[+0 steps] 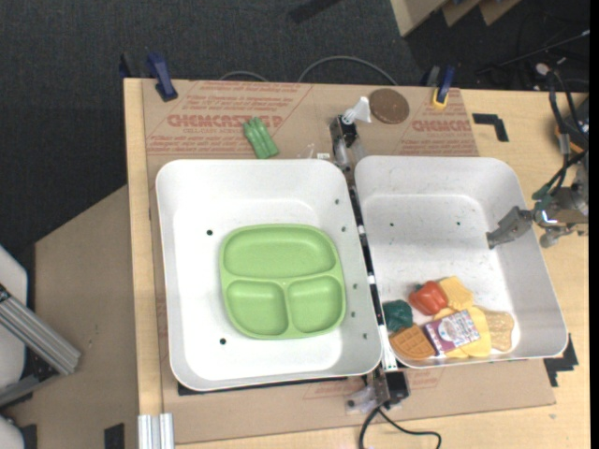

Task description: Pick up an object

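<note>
The gripper [510, 227] is seen over the right bin's [440, 190] right edge; its state cannot be told. Toys [451, 321] are piled near.

A lab: clamped cardboard bench [309, 120], two white bins [187, 279], trailing cables [412, 433].

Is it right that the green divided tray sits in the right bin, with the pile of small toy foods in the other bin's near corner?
Not quite. The camera view shows the green divided tray in the left bin, not the right one. The pile of small toy foods lies in the near part of the right bin, so the two are in separate bins as you said, just swapped.
</note>
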### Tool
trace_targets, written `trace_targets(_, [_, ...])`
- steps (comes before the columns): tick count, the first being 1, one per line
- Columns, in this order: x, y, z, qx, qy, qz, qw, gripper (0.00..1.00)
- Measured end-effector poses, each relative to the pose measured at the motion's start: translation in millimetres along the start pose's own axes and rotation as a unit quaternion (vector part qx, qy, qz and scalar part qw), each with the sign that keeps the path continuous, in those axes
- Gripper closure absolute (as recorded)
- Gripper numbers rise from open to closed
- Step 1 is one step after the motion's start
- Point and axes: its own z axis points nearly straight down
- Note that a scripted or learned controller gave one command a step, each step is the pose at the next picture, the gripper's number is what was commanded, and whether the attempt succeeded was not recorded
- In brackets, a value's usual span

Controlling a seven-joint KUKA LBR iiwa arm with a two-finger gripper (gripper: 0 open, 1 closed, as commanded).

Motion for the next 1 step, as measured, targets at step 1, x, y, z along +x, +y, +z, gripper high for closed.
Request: trace_targets(1, [-26.6, 28.8, -9.5, -0.002, -0.001, 0.0, 1.0, 0.0])
